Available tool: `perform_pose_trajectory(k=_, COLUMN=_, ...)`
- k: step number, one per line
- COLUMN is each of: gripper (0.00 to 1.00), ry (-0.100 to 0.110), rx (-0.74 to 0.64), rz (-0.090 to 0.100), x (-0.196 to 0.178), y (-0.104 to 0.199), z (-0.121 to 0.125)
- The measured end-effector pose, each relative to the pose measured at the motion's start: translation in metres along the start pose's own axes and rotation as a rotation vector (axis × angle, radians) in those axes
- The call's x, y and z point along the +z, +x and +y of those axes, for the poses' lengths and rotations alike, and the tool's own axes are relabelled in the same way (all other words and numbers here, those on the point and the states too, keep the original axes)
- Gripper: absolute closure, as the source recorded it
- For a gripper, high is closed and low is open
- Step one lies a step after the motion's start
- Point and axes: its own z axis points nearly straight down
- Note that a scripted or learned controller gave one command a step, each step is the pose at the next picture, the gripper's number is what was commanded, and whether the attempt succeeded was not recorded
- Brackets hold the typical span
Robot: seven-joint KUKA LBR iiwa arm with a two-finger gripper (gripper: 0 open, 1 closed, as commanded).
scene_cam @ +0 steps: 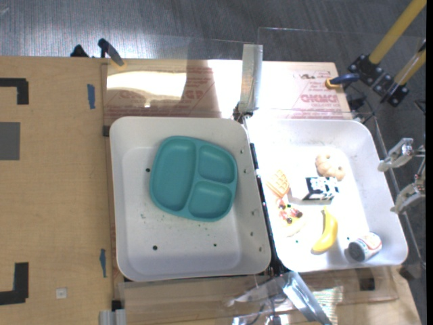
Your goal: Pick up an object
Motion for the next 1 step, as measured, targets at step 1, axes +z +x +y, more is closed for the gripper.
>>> perform_pose_trajectory(k=1, gripper=0.00, ry=-0.002, rx=-0.002, rz=0.004, x=0.0022, y=-0.0001, z=0.0014)
